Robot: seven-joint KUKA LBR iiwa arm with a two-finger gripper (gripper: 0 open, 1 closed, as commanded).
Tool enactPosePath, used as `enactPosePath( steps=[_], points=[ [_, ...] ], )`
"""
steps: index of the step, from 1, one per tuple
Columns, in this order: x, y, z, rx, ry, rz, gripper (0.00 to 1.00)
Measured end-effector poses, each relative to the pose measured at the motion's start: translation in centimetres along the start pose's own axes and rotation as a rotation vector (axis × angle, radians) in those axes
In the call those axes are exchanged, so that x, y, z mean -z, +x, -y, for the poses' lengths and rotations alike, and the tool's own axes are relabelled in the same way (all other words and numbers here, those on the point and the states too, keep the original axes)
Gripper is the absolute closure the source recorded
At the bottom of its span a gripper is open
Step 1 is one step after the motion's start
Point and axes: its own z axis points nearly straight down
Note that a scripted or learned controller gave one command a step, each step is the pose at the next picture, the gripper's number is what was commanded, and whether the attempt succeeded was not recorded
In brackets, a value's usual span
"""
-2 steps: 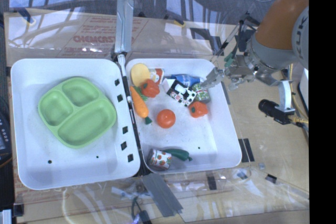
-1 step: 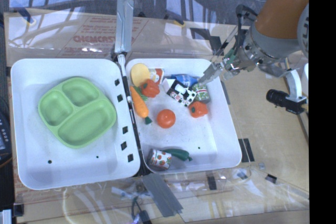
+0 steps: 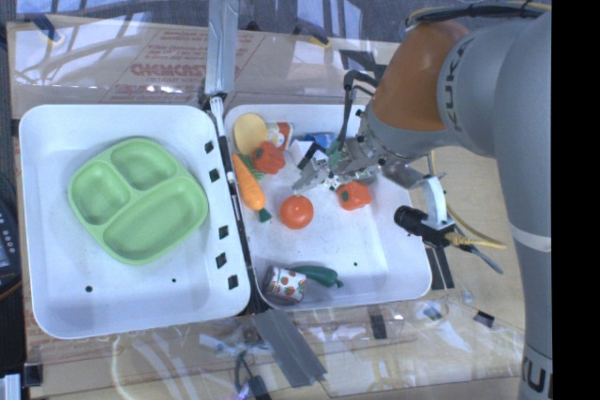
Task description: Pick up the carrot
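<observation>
The grey arm [image 3: 497, 98] reaches in from the right, its gripper [image 3: 328, 166] lowered and pointing left.

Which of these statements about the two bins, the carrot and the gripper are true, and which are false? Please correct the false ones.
1. The carrot lies in the right bin, near its left wall. True.
2. The green plate sits in the right bin. False: it sits in the left bin.
3. The gripper holds the carrot between its fingers. False: the gripper is to the right of the carrot, apart from it, and the carrot lies on the bin floor.
4. A round orange fruit lies to the right of the carrot's lower end. True.
5. The green plate has three compartments. True.
</observation>
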Motion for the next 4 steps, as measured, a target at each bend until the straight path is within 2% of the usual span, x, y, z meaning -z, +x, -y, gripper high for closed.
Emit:
enactPosePath(
  steps=[1, 2, 3, 4],
  points=[
    [-8.1, 3.8, 1.2, -0.078, -0.004, 0.001, 0.0],
    [-8.1, 3.8, 1.2, -0.079, -0.004, 0.001, 0.0],
    [1.9, 13.8, 0.1, -0.174, -0.007, 0.0, 0.0],
    [2.7, 13.8, 0.1, -0.172, -0.002, 0.0, 1.0]
  ],
)
